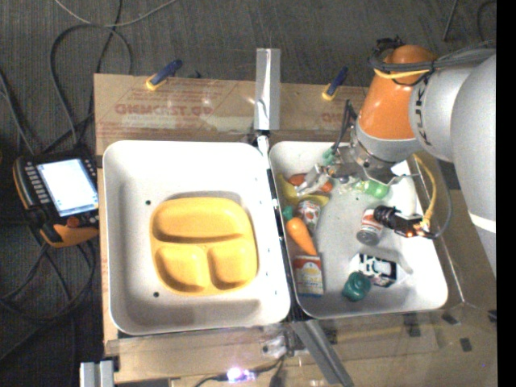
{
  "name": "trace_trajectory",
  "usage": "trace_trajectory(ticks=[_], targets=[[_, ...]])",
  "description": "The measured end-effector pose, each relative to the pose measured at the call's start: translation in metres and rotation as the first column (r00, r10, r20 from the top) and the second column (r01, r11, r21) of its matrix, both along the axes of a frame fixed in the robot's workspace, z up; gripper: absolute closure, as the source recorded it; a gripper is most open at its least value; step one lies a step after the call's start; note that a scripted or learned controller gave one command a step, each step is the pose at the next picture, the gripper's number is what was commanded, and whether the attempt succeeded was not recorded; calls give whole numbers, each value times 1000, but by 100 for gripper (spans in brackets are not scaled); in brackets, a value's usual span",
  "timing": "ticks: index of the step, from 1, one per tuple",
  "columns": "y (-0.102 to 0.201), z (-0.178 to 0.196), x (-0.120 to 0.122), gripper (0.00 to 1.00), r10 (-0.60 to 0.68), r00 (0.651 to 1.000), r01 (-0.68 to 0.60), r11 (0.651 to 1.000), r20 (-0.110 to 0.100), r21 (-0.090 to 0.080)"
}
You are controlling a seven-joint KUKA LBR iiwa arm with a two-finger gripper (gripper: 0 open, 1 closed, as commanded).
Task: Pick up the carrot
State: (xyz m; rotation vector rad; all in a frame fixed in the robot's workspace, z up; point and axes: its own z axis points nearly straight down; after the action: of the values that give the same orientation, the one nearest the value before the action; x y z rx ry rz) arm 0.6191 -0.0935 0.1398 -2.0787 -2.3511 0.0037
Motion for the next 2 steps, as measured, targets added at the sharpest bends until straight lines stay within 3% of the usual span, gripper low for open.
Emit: trace_trajectory(ticks=[1, 2], targets=[[-4, -50, -30, 0, 249, 968, -249, 968, 13, -4], [-11, -50, -82, 0, 375, 927, -375, 927, 17, -9]])
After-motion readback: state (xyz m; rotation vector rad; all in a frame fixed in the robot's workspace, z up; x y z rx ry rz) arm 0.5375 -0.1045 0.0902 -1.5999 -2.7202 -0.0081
